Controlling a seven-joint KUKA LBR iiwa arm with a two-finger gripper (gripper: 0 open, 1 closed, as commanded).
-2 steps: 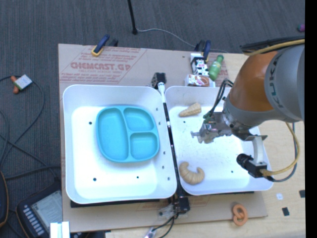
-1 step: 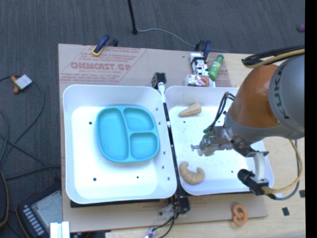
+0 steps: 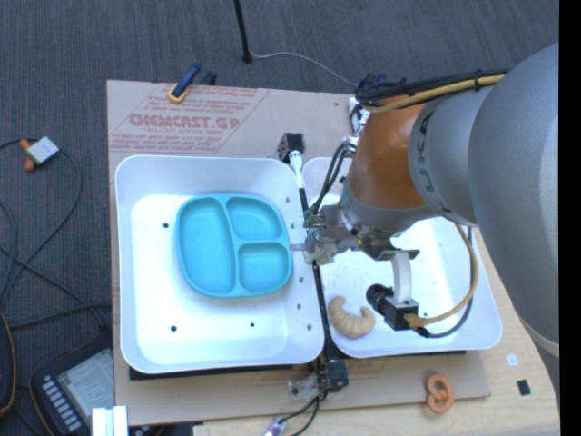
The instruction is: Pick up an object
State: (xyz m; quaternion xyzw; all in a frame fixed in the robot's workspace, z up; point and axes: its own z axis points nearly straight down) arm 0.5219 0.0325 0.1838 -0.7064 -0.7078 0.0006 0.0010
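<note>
Camera view has my gripper [image 3: 313, 243] low over the divide between the two white bins, beside the right edge of the blue divided plate [image 3: 233, 244] lying in the left bin [image 3: 145, 334]. How the gripper is set, I cannot tell from here. A tan croissant [image 3: 350, 317] lies near the front of the right bin [image 3: 481, 330], apart from my gripper.

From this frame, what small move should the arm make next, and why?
Probably a short shift toward the near edge of the right bin, then a descent over the croissant. The pincer sits at the divider between the bins, beside the blue divided plate in the left bin, with nothing seen in it. The croissant looks like the closest small thing to grasp.
</note>
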